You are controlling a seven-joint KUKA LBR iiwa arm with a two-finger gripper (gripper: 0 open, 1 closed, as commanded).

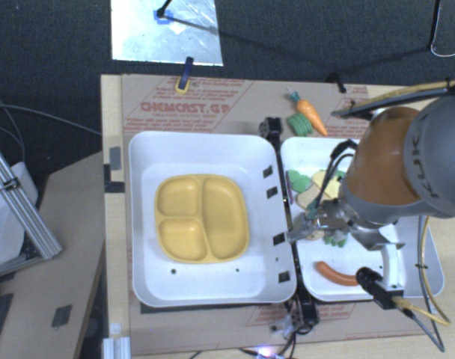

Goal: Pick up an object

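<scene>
Now | left bin [149, 275]: yellow tray [203, 218] | right bin [429, 271]: sausage [335, 274], green toys [296, 178] | hand [306, 229]: grip unclear

The light is even and fairly bright, and it seems to come from above, because the shadows are short and soft. The two white bins are the brightest parts; the left bin [205, 146] looks almost washed out, with little texture on its floor. A shiny metal sheet [166, 19] at the top gives a pale, patchy glare. The dark carpet [48, 43] around the tabletop [212, 103] stays dim and a little grainy. The arm [407, 163] throws a soft shadow on the right bin [431, 271] below it. The whole picture is slightly soft, and small things lack fine detail. The yellow tray [203, 218] shows gentle highlights on its rims.
</scene>
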